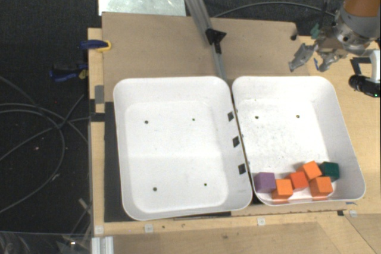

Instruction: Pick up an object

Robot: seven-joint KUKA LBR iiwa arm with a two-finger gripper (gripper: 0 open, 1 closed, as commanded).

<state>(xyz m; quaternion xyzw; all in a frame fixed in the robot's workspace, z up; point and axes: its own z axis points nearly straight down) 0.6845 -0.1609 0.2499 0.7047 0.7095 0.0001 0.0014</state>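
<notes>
Blocks are bunched up at the near edge of the right bin (333,104), tucked into its bottom corner nearest the camera. From left to right, a purple block (265,181) is seen first, then an orange block (283,188) just beside it, another orange one (299,179) touching that, a third orange one (311,170) set a bit further back, and a fourth orange one (321,186) at the front. A dark green block (330,171) is wedged behind that last one, close to the bin's right wall. They're all packed close, mostly touching.

The left bin (128,128) is parked right alongside, the two joined along a seam where a few small black clips (236,141) can be made out.

Further back, the gripper (312,59) is held above the bare bench (155,44), just past the far rim of the right bin and well apart from the blocks. Its fingers (300,58) are seen spread apart with nothing between them. The orange band (362,0) is visible above the wrist at the top right.

A slanted metal pole (196,3) is crossed over the back of the bench, and a blue-and-yellow clamp (95,44) is fixed at the bench's left edge.
</notes>
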